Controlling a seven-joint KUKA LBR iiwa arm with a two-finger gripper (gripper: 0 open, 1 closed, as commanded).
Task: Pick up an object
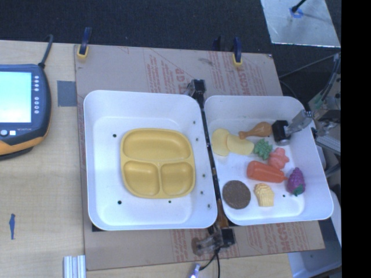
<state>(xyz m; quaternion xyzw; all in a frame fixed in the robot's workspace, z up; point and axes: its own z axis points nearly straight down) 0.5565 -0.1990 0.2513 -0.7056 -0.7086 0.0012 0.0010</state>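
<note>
The robot's arm [322, 124] enters from the right side of the view, a little above mid-height. Little of it is in frame, just pale grey and metal parts cropped at the side. Its end effector [301, 119] is the part reaching furthest left, a slim silvery piece slanting down and to the left. A small teal-tinted part [316, 102] sits just above and to the right of it. A thin cable [328, 77] curves upward from there toward the upper right.
</note>
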